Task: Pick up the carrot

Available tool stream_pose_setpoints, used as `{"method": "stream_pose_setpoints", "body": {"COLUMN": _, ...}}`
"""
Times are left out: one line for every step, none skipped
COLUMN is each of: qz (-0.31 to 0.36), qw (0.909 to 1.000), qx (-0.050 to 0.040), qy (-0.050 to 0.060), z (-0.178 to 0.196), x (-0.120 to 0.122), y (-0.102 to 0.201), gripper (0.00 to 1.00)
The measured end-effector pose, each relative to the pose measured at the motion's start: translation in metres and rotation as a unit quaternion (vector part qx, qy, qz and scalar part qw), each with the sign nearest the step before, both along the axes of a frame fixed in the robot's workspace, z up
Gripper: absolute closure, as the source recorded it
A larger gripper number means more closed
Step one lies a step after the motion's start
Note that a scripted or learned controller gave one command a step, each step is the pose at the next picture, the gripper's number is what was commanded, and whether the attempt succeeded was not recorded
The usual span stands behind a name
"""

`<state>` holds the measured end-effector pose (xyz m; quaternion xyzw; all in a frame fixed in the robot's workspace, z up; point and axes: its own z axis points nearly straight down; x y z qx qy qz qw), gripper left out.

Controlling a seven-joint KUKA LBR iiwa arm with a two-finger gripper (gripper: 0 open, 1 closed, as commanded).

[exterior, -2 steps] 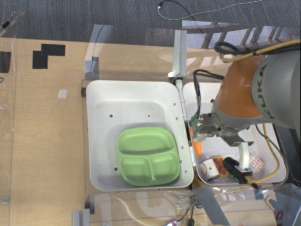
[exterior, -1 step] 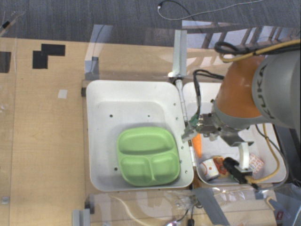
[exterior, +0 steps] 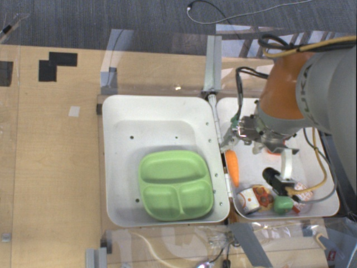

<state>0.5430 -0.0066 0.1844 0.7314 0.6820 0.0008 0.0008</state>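
Pincer (exterior: 266,145) hangs over the right bin (exterior: 329,208), up above the carrot (exterior: 232,168) and not touching it; whether it is open or closed cannot be told; the carrot lies along the left wall of the right bin, orange and pointing up and down; small toys (exterior: 268,197) sit near its lower end; a green plate (exterior: 175,184) rests in the left bin (exterior: 120,149) on the bench (exterior: 50,161).

One fixed camera watches me from above the bench (exterior: 56,149), tilted slightly downward. It takes in both white bins (exterior: 120,166) side by side, fairly near, while my arm (exterior: 312,88) enters from its right.
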Motion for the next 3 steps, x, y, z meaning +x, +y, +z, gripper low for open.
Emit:
{"method": "stream_pose_setpoints", "body": {"qz": 0.005, "qw": 1.0000, "qx": 0.0000, "qy": -0.001, "z": 0.011, "x": 0.001, "y": 0.001, "gripper": 1.00}}
{"method": "stream_pose_setpoints", "body": {"qz": 0.005, "qw": 1.0000, "qx": -0.0001, "qy": -0.001, "z": 0.011, "x": 0.001, "y": 0.001, "gripper": 0.00}}
{"method": "stream_pose_setpoints", "body": {"qz": -0.014, "qw": 0.9999, "qx": 0.0003, "qy": 0.001, "z": 0.000, "x": -0.052, "y": 0.022, "gripper": 0.00}}
